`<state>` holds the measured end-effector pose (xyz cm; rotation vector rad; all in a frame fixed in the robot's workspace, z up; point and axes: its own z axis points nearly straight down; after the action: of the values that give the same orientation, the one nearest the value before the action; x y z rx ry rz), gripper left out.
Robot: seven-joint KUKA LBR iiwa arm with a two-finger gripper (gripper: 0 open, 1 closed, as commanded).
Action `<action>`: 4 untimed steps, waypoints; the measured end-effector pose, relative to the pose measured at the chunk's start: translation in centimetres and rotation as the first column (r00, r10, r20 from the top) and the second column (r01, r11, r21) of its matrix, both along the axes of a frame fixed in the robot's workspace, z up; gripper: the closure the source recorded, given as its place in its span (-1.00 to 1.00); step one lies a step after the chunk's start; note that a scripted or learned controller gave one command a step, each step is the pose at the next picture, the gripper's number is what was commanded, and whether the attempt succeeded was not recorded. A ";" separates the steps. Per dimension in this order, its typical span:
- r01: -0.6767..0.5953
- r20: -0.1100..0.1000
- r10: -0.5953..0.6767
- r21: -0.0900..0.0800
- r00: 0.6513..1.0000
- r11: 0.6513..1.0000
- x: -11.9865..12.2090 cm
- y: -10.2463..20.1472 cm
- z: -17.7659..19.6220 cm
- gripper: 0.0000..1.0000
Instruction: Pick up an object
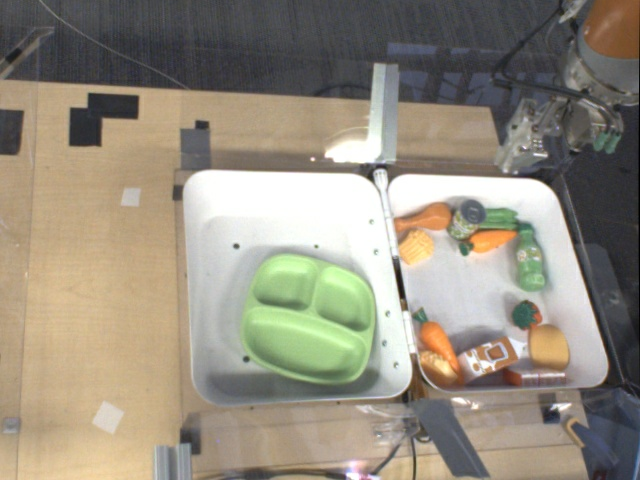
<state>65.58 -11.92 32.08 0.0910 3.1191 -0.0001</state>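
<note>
Camera view: the arm's gripper [528, 140] hangs above the bench just beyond the far right corner of the right bin [560, 200], clear of everything in it. I cannot tell the state of the tool from this slant, and nothing shows in it, so the task looks to be at its start, with no object yet chosen or reached.

The candidates all lie in that right bin: an orange carrot [424, 217] and a corn cob [416, 248] near the divider, a green bottle [529, 258] by the right wall, a second carrot [436, 340], a small carton [493, 356] and a bread roll [548, 347] crowded along the near edge. The next move calls for bringing the arm in over the bin and descending on one piece; the green bottle stands fairly apart, so I judge it an easier target than the near-edge cluster.

The left bin [215, 218] bears a green divided plate [309, 317]. Both bins sit on a pale wooden bench [90, 288], with dark carpet [250, 18] beyond.
</note>
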 end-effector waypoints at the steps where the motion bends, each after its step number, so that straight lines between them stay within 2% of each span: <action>1: 0.215 -0.012 -0.215 0.003 0.977 0.977 -5.5 2.7 -1.8 1.00; 2: 0.341 -0.012 -0.341 0.006 0.940 0.940 -2.0 10.0 -0.5 1.00; 3: 0.339 -0.001 -0.340 0.008 0.941 0.941 -1.8 9.8 0.9 1.00; 4: 0.452 -0.017 -0.452 0.004 0.892 0.892 -9.7 10.7 -3.6 1.00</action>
<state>55.87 -1.25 28.44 0.8171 3.0282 0.0031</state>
